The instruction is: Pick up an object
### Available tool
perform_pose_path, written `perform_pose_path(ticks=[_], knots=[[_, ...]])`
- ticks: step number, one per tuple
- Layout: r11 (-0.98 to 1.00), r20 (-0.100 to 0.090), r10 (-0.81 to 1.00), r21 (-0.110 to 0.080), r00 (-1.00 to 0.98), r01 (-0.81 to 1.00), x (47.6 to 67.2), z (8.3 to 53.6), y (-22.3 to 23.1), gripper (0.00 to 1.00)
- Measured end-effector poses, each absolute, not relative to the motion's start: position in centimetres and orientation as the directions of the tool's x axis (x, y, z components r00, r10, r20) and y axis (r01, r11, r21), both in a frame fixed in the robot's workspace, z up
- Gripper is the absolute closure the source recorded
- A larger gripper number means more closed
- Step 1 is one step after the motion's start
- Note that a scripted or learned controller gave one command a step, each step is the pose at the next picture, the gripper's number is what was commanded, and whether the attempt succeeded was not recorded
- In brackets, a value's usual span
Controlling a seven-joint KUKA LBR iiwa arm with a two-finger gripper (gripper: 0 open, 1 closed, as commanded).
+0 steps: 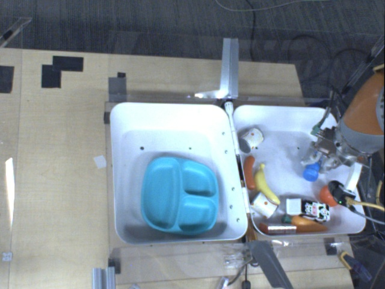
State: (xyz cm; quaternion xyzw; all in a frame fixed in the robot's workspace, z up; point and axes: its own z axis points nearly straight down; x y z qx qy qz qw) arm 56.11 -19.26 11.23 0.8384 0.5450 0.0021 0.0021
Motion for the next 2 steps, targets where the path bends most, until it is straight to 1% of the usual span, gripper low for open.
perform_pose_path(ticks=[1,2], knots=[[-0.482,0.003,0.876,0.008,0.482,0.876,59.3,9.9,-16.8,1.00],[-0.323,0.000,0.947,0.003,0.323,0.947,61.1,19.9,-19.5,1.00]])
